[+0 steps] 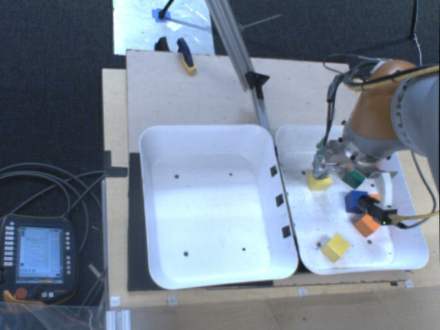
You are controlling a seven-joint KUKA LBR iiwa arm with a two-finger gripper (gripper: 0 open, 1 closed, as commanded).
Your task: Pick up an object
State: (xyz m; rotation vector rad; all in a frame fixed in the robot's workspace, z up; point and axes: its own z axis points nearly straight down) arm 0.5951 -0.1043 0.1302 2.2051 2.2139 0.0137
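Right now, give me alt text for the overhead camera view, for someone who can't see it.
A grey and orange robot arm lowers its tool onto a yellow block in the right white bin. Green, blue, orange and another yellow block lie nearby, beside the left white bin.

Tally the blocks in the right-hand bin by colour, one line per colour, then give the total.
Yellow: 2, one under the claw at, one near the front at
Green: 1
Blue: 1
Orange: 1
Total: 5 blocks in the right-hand bin
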